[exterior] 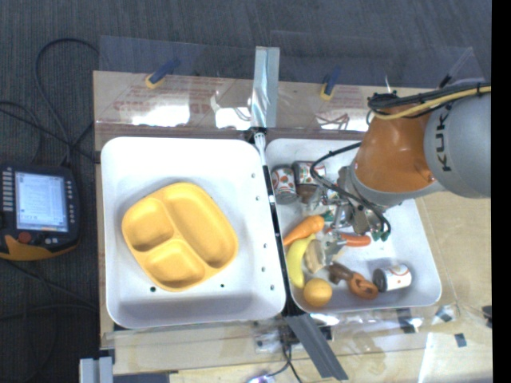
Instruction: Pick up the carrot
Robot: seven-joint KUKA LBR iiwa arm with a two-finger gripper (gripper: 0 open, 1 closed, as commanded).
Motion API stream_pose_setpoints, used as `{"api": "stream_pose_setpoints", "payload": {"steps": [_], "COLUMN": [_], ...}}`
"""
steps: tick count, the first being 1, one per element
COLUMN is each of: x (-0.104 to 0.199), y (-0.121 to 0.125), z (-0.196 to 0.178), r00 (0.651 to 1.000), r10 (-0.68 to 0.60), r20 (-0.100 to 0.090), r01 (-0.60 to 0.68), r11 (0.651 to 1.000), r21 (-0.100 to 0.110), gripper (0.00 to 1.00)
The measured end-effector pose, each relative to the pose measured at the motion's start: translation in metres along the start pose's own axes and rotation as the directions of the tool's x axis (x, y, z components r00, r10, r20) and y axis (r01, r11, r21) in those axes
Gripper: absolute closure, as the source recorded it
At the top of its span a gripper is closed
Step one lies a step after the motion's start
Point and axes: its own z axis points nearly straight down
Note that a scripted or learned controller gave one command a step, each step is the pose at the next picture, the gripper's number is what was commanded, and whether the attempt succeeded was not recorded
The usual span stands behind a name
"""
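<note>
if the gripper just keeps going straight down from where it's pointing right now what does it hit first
Probably the carrot, or the banana beside it: the gripper points down over that cluster in the right bin. Depth is hard to judge from above.

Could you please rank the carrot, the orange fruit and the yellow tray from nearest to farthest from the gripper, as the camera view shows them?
From the gripper:
1. The carrot, just to the view's left of it in the right bin.
2. The orange fruit, lower down near that bin's front edge.
3. The yellow tray, far off in the left bin.
</note>
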Motion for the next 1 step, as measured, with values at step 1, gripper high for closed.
{"api": "stream_pose_setpoints", "payload": {"steps": [1], "x": [-0.0186], "y": [0.0032], "z": [0.0028], "r00": [0.983], "r10": [-0.184], "r20": [-0.019], "r01": [0.184], "r11": [0.983], "r21": [-0.011], "gripper": [0.0]}}
